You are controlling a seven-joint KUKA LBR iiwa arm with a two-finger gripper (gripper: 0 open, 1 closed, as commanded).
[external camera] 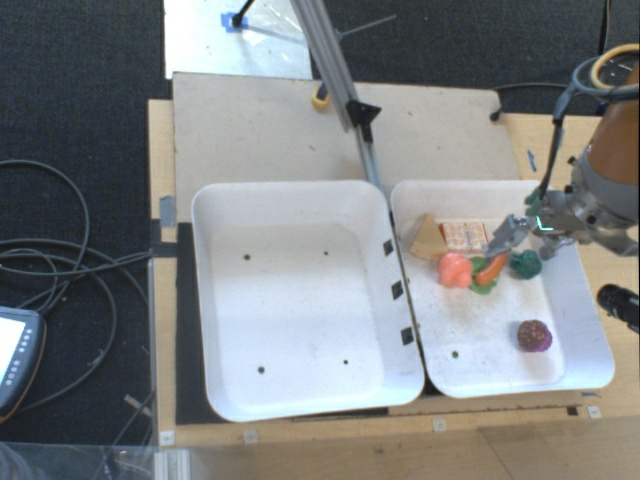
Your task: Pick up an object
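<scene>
- The grey two-finger gripper (497, 243) hung over the far half of the right white bin (590, 363); how far its fingers stood apart could not be told.
- Just beneath it lay an orange carrot-shaped toy (487, 271), beside a pink rounded toy (454, 270).
- A dark green lump (525, 263) sat towards the bin's right wall.
- A purple textured ball (534, 336) rested near the front right corner.

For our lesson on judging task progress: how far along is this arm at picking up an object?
Done: the arm has reached over the right bin, and the gripper hangs low over the cluster of pink toy, orange carrot and green piece. In hand: nothing visibly between its fingers. Left: closing on one item and lifting it. The purple ball lies apart.
</scene>
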